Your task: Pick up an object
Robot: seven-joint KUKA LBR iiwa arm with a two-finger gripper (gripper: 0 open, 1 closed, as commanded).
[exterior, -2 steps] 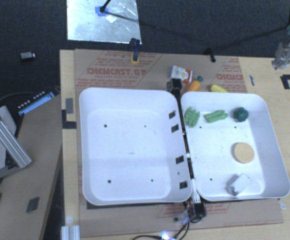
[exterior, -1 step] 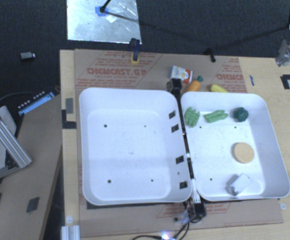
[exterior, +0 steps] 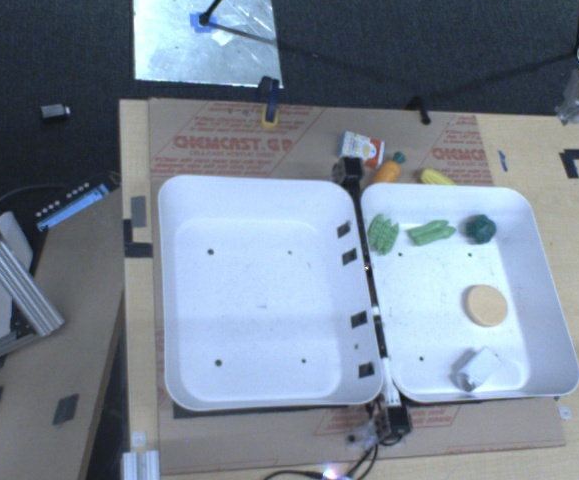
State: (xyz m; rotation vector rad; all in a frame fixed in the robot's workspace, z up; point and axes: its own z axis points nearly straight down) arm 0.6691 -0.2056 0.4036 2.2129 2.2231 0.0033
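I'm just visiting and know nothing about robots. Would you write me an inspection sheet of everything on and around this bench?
Surface: wooden bench bearing left bin and right bin, side by side.
Job's things: in the right bin, two green pieces, a dark green lump, a tan disc, a white block.
Clutter: orange piece and yellow piece on the bench behind the bins.
End effector: nothing seen.
Cables: wires at the front edge.
Surroundings: dark carpet, shiny metal plate.
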